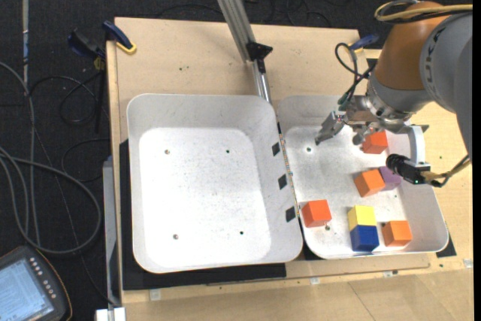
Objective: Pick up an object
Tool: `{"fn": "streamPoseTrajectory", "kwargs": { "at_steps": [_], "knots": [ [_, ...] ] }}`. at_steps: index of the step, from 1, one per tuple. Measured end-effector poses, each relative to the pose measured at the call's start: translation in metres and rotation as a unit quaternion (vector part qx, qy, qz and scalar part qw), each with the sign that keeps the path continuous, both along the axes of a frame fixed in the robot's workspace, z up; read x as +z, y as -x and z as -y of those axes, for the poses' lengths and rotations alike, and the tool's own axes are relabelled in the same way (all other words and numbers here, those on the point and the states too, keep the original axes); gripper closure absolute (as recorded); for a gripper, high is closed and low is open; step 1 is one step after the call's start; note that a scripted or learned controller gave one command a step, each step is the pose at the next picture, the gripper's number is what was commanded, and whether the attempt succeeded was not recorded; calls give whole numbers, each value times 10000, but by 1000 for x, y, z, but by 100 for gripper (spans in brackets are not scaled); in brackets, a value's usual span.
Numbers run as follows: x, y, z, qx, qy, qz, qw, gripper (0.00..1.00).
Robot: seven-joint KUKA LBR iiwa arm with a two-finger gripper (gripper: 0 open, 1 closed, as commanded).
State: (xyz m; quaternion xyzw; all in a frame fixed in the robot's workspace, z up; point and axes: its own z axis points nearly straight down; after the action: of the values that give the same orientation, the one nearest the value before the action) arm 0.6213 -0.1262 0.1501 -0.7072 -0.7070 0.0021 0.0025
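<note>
Six blocks in right bin (421, 240), end effector (353, 128) over its back part
Finger state cannot tell; orange block (373, 141) just beside it, a bad approach could nudge it away

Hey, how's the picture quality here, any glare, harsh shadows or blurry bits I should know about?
Camera view: lighting is even and soft, with no strong glare on the shallow white left bin; the small cubes, like the blue cube and the orange cube near the divider, cast only faint shadows; edges look sharp overall; the grey arm's two-finger gripper is slightly soft and cluttered, so its detail is hard to read.
</note>
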Motion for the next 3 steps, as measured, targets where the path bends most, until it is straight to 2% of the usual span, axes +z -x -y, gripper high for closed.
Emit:
{"fn": "streamPoseTrajectory", "kwargs": {
  "at_steps": [1,2,3],
  "knots": [
    [-54,1,-1,-1,1,4,10000,0],
    [-40,-1,0,-4,5,42,10000,100],
    [22,-9,2,12,11,71,10000,100]
  ]
}}
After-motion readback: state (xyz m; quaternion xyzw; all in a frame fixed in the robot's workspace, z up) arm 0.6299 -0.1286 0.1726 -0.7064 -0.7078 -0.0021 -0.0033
